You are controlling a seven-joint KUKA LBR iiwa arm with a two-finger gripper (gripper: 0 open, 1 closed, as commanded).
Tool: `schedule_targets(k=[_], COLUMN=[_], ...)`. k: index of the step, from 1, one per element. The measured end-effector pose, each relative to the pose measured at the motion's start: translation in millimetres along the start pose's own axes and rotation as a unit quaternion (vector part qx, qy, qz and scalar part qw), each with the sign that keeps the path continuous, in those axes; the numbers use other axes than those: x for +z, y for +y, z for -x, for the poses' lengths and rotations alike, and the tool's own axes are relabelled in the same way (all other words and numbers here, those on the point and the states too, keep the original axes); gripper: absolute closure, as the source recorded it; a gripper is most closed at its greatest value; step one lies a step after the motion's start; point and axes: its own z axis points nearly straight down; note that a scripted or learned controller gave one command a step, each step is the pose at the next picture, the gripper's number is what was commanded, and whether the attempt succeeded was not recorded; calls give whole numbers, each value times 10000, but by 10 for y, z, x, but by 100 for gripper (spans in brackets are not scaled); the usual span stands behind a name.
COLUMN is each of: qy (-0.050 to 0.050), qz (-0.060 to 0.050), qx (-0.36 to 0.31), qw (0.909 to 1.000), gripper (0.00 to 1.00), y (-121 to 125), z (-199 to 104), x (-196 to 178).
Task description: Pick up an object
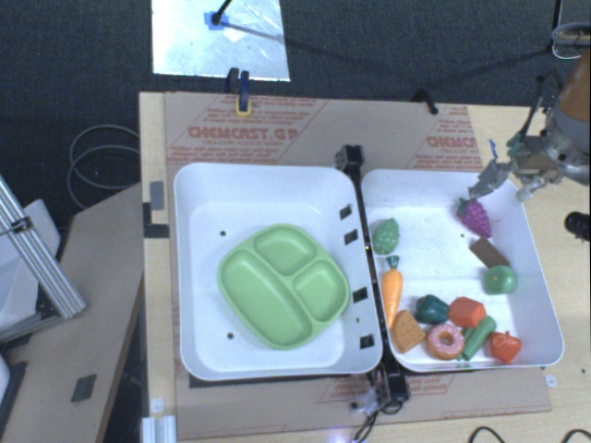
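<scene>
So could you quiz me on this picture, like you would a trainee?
1. True or false: the green tray lies in the left bin.
2. Which toy lies nearest the claw? A) donut B) grapes C) carrot
3. Fill in: the carrot lies just below the ____.

Key: 1 true. 2 B, the grapes sit at the right bin's top corner, just under the claw. 3 broccoli.

arm (574, 100): cut off by right edge above pincer (508, 181) | pincer fingers: blurred, gap unreadable | cluster of toy food (457, 326) well below pincer: overlapping, some pieces partly hidden
</scene>
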Motion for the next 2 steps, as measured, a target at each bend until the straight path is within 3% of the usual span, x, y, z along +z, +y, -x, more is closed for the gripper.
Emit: schedule_targets(k=[1,2], qy=[-13,-6], qz=[62,37], qx=[-15,-9], qw=[10000,10000], gripper=[0,0], y=[24,9], z=[-7,-39], x=[-81,542])
